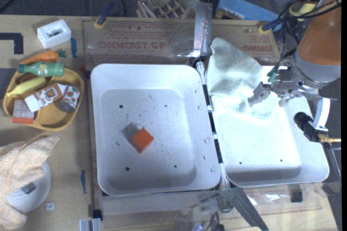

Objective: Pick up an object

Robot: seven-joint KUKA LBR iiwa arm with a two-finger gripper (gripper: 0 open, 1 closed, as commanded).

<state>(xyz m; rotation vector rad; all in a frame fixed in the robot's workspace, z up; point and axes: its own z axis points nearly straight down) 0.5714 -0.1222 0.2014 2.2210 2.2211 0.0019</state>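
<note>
Approach step, nothing picked yet.

Left to right for you: the orange block (142, 139) lies alone in the left bin (108, 83), lower centre of frame. The cloth (234, 75) is bunched at the top of the right bin (282, 170). The gripper (259, 94) hovers at the cloth's right edge; you cannot tell how far it is open, and nothing shows in it. Next move, likely: descend on the cloth or cross to the block.

Block (142, 139) in left bin (108, 83), cloth (233, 78) in right bin's (282, 165) far corner, gripper (259, 94) beside cloth, bowl (54, 119) left of bins.
</note>
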